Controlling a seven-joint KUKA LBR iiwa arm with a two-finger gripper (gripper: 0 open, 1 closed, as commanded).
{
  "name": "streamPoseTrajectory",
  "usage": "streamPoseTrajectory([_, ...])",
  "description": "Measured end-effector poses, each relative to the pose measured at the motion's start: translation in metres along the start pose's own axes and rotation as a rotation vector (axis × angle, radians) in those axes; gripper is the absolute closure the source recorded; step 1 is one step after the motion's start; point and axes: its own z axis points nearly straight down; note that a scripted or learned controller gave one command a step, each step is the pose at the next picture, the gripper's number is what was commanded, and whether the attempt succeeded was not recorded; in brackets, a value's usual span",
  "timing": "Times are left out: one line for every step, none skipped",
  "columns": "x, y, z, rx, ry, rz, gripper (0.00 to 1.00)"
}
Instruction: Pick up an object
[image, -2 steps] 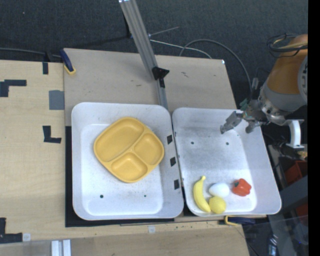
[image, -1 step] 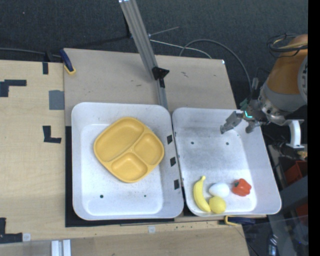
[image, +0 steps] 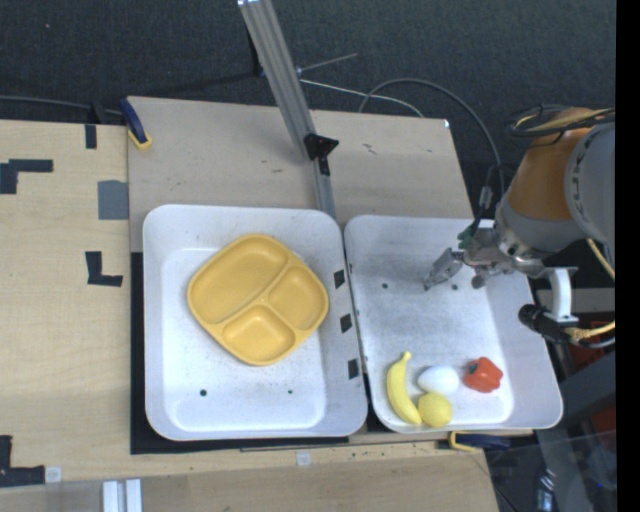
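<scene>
Gripper (image: 458, 272) noted first: its two fingers stand apart with nothing between them, hanging over the bare upper part of the right bin (image: 430, 320), reached there by the grey arm (image: 560, 200) that enters from the right edge. Proceeding by size, the bench (image: 60, 320) carries both bins side by side, touching along their inner rims. The left bin (image: 170, 400) holds one item, a yellow divided tray (image: 258, 298), lying flat and turned at an angle near the bin's middle; it is broad and shallow, and in my judgement a poor candidate for a two-finger pinch. The right bin holds the likely candidates, clustered at its near edge and well apart from the gripper: a banana (image: 401, 389) lying along the left of the group, a white egg-shaped item (image: 438, 379) touching or just beside it, a red pepper-like piece (image: 484, 375) to the right, and a small round yellow fruit (image: 435, 409) against the bin's near rim. No pick has yet been made. The tight grouping is a concern: fingers descending on one piece may strike its neighbour, so the red piece, standing slightly clear, appears the easiest target.
</scene>
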Motion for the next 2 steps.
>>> streamPoseTrajectory([0.001, 0.0, 0.052, -0.007, -0.003, 0.0, 0.0])
streamPoseTrajectory([0.001, 0.0, 0.04, -0.006, -0.001, -0.002, 1.0])
